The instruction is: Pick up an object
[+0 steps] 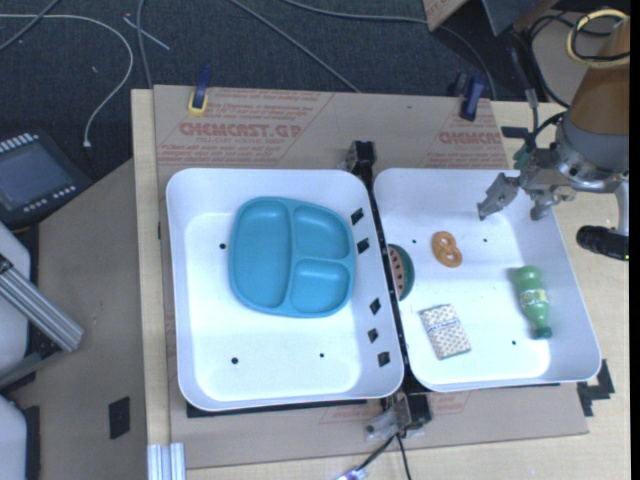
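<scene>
Grey gripper (519,201) open; nothing held

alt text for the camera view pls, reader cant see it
A robot arm's gripper hangs open over the far right corner of the right white bin, which holds a pretzel, a green bottle, a small patterned packet and a round striped item at its left wall. The left white bin holds a blue divided plate.

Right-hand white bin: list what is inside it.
Inside the right-hand shallow white bin: a brown pretzel-shaped piece, a green plastic bottle, a small patterned packet, and a round green-and-red object at the left wall, partly hidden by the divider.
</scene>
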### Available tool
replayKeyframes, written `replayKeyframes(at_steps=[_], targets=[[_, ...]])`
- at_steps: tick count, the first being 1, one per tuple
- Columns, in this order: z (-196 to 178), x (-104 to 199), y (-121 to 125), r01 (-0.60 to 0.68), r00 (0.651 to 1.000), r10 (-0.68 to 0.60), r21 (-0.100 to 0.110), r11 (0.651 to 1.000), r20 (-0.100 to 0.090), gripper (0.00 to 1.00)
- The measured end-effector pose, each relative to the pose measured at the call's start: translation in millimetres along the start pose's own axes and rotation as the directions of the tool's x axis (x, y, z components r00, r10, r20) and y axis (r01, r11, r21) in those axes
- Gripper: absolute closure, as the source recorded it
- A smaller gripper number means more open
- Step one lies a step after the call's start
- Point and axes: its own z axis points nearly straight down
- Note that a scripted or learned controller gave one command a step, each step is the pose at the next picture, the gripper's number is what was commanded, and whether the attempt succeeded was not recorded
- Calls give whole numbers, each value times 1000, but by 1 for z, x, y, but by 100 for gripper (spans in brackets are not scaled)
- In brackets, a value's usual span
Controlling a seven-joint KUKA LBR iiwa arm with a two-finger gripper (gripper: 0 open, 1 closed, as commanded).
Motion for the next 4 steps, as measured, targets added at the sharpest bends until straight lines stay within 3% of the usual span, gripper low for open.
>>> replayKeyframes(at_steps=[1, 3, 4], targets=[[-9, 0, 3, 3, 1000, -3, -15, 1000, 3, 0], [102, -2, 0, 3, 1000, -3, -11, 1000, 2, 0], [87, -2, 2, 3, 1000, -3, -18, 1000, 3, 100]])
